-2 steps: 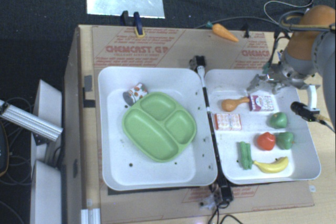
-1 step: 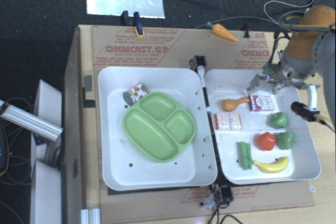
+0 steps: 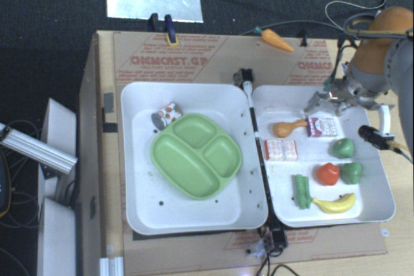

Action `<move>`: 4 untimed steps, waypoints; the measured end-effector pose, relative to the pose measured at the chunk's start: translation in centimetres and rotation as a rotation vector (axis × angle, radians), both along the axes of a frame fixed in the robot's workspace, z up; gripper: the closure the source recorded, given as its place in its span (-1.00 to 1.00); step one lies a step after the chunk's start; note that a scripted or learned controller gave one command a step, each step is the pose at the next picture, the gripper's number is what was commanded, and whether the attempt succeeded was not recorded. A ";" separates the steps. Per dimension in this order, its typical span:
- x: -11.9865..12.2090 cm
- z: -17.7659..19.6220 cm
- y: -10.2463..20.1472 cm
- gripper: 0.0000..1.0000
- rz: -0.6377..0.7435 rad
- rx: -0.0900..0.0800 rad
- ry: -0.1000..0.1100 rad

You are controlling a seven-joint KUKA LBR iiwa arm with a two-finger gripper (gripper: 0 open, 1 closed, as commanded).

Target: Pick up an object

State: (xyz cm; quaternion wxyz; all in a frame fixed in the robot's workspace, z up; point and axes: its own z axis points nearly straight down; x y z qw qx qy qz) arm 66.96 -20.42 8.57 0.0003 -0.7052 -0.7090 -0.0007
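Two bins (image 3: 194, 90), claw (image 3: 328, 102) over right bin's far edge

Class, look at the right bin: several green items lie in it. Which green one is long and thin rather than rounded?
The green bean pod, lying beside the banana near the front edge. The two green peppers are rounded and sit farther right.

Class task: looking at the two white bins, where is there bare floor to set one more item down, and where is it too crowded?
Left bin: bare floor along the near edge below the green divided plate, and at the far right corner. Right bin: a bare strip at the far left corner beyond the drumstick. Crowded: the right bin's near half, around the tomato, banana and green peppers.
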 end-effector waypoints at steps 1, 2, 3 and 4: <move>0.0 0.0 0.6 -1.00 -0.001 -0.003 -0.003; 0.0 0.0 0.0 -1.00 -0.002 0.000 -0.001; 0.0 0.0 0.0 -1.00 -0.002 -0.001 -0.001; 0.0 0.0 0.0 -1.00 -0.002 0.000 0.000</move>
